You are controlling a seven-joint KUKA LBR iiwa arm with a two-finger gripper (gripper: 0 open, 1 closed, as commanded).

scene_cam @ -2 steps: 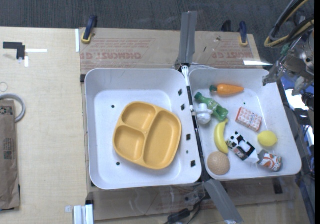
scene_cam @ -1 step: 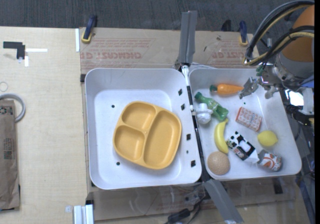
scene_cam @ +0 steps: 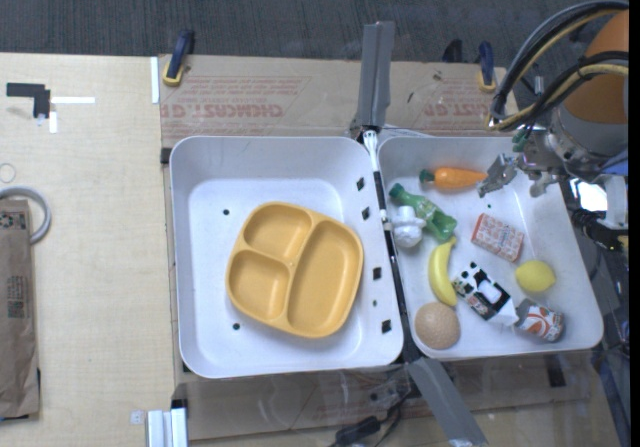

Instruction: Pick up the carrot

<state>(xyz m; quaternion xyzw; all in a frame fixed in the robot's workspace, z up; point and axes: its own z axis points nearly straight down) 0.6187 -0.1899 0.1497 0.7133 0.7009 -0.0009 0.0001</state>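
tool (scene_cam: 518, 177) spread wide, holding nothing, just beside one carrot (scene_cam: 455, 177); one banana (scene_cam: 441, 273)

We see the arm (scene_cam: 600, 85) cut off by the right edge, its upper part out of view. A brown bag (scene_cam: 18, 305) at the left edge is cut off too. Print on the small can (scene_cam: 540, 321) is too small for us to read.

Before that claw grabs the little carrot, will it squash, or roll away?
The carrot looks like a moulded toy, so it is probably stiff and light. Its smooth, rounded, tapering body may slip between fingers or roll in a curve. It lies near the right bin's far wall, beside the gripper, which could hamper it.
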